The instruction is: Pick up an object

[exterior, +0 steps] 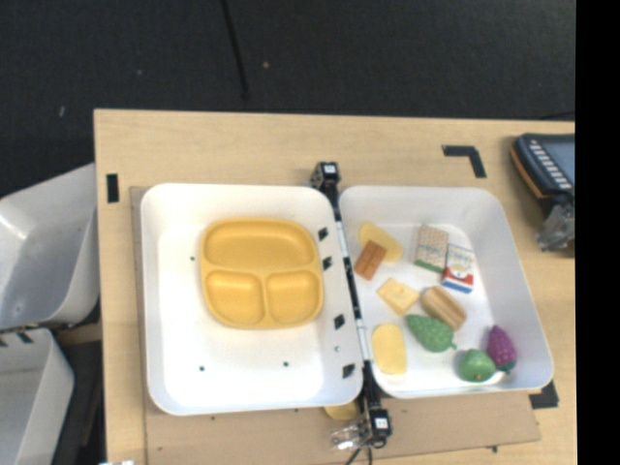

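The right white bin holds several toy foods: a yellow cheese wedge, an orange-brown stick, a pale yellow slice, a yellow oval piece, a tan bread roll, a green vegetable, a green round fruit, a purple grape bunch and two small cartons. The left white bin carries a yellow divided plate.
A dark handheld device lies on the bench at the far right. A black corner mark sits behind the right bin. A clip and another clip join the bins. White containers stand left of the bench.
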You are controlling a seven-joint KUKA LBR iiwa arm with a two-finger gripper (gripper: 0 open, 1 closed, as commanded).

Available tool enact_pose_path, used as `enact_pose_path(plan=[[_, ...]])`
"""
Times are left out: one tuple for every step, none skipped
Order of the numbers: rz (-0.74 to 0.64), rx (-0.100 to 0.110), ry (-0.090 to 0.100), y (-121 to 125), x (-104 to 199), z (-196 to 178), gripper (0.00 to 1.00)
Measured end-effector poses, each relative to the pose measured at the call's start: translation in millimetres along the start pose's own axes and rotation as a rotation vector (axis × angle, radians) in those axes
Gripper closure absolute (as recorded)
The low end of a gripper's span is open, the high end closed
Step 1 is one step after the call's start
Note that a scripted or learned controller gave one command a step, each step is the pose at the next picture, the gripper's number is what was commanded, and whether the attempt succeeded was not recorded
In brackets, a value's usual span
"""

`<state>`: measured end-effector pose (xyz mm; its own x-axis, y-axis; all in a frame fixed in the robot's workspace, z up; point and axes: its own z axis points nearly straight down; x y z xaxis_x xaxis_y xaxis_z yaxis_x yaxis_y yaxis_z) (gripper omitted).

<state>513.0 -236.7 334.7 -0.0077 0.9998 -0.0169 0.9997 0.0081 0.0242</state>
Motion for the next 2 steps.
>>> enact_pose_path(plan=[[0.009, 0.026, 0.016, -26, 9, 72, 1.00], [0.007, 0.021, 0.014, -24, 8, 59, 1.00]])
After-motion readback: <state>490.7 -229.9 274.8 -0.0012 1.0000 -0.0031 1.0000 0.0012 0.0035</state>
